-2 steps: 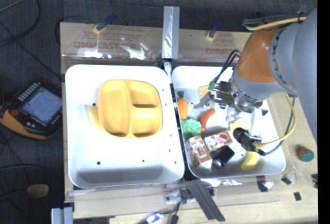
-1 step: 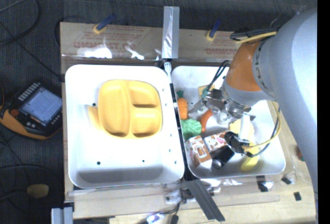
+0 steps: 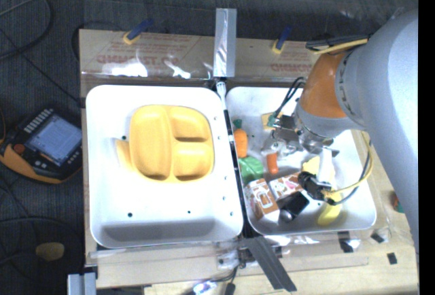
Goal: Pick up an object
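Observation:
The right bin [image 3: 363,215] holds a heap of small items: an orange carrot-like piece [image 3: 240,143], a green object [image 3: 251,166], a small orange piece [image 3: 272,163], printed snack packets [image 3: 270,193], a black object [image 3: 293,206] and a yellow banana-like item [image 3: 329,212]. My gripper [image 3: 285,141] reaches down into the middle of this bin from the right, just above the small orange piece. Its fingertips are lost among the clutter and cables. I see nothing lifted off the bin floor.
The left bin [image 3: 109,219] holds a yellow sectioned tray [image 3: 170,141]. A metal divider post [image 3: 225,42] stands behind the bins. The grey arm with its orange band [image 3: 323,93] covers the right bin's upper right. A handheld pendant [image 3: 47,144] lies on the floor at left.

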{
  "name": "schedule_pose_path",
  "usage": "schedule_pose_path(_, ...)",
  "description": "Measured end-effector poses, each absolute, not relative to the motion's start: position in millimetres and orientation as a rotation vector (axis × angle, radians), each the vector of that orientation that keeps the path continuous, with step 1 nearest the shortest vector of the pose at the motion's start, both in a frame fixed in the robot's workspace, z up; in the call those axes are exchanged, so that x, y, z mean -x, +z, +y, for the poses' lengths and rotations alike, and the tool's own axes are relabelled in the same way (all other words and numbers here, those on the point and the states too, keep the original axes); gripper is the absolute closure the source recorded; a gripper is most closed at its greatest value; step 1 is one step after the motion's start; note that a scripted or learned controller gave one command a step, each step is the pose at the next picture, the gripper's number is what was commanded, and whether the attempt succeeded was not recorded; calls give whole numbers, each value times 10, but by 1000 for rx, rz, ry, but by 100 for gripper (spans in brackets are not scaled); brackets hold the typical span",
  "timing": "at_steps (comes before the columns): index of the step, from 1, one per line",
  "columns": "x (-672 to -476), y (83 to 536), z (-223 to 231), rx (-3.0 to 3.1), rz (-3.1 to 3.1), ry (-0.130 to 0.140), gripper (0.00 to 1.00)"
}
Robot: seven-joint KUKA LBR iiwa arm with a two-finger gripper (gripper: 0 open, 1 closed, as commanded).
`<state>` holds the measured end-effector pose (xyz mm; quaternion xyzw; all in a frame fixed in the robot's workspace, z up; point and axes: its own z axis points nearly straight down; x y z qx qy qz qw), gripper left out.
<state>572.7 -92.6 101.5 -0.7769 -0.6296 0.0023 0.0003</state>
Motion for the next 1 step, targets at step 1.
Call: schedule_pose_path(1,-5730,2636,-357,2479,-1932,6,100)
